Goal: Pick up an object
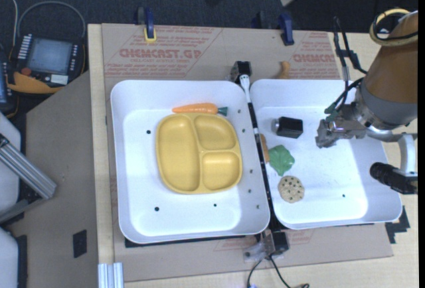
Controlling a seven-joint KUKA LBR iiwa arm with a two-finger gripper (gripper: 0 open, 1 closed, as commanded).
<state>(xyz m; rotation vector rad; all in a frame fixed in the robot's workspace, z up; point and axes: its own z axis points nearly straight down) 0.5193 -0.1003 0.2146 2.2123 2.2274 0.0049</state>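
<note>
Two bins, tool over the right one

Right of centre, the tool [330, 131] hangs above the right bin [352, 210]; whether it is clenched, I cannot tell. Below it to the left lie a black block [289, 126], green lump [281, 159] and cookie [291, 189]. Left bin [133, 167] holds a yellow tray [198, 152] and carrot [196, 108].
</note>
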